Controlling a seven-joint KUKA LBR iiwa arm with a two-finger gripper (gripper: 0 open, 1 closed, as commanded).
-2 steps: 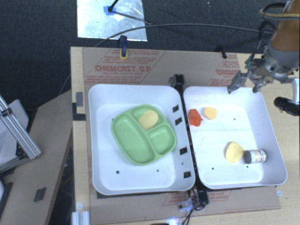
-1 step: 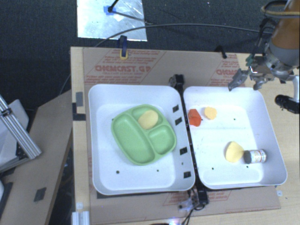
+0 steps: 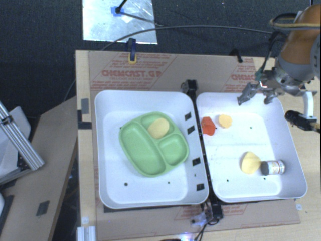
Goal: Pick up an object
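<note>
Gripper: hanging at one o'clock above right bin, fingers spread, gripping nothing. Inside: orange piece, yellow piece, yellow lump, jar. Left bin: green tray. Pickup not yet starting

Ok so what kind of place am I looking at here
Most likely a robotics lab's grasping test bench. An arm's end effector, fingers spread, hangs over two white bins, toy-like items and a green divided plate lie inside, and cabling crosses dark carpet.
</note>
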